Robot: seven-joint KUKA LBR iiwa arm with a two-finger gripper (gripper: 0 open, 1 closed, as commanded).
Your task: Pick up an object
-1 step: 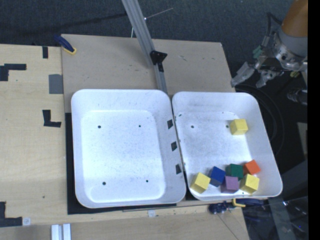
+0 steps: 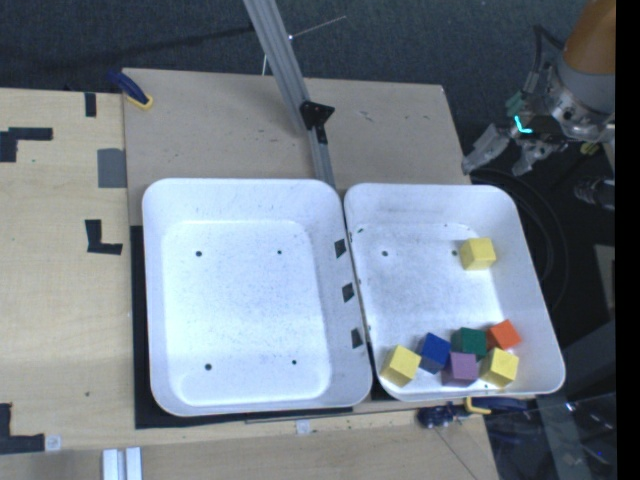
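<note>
From the overhead camera view, my gripper [image 2: 497, 154] hangs up off the bench, past the far right corner of the right bin [image 2: 520, 230], jaws spread wide with nothing between them. The lone yellow cube [image 2: 477, 253] lies nearest, just inside that corner, below and slightly left of me with open floor around it. The other blocks [image 2: 455, 354] crowd together along the near wall.
</note>
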